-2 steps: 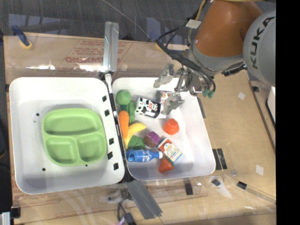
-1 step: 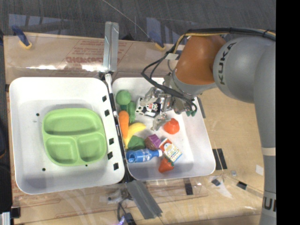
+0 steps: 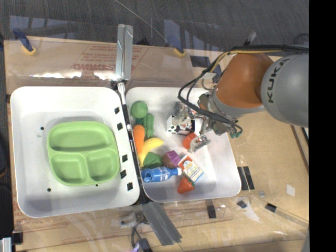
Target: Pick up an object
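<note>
Hand [image 3: 195, 135] seen low in rt bin [image 3: 223, 177], over a small red item [image 3: 189, 139]; grip state not discernible. Toy food piled at bin's left: carrot [image 3: 138, 136], banana [image 3: 152, 143], blue bottle [image 3: 160, 174]. Green tray [image 3: 83, 152] set in lt bin [image 3: 26, 140].

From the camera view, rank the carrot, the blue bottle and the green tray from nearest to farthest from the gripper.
Measured from the gripper in the right bin:
1. Blue bottle, below and left of it, same bin.
2. Carrot, by the right bin's left wall; only slightly farther than the bottle.
3. Green tray, in the left bin.
</note>
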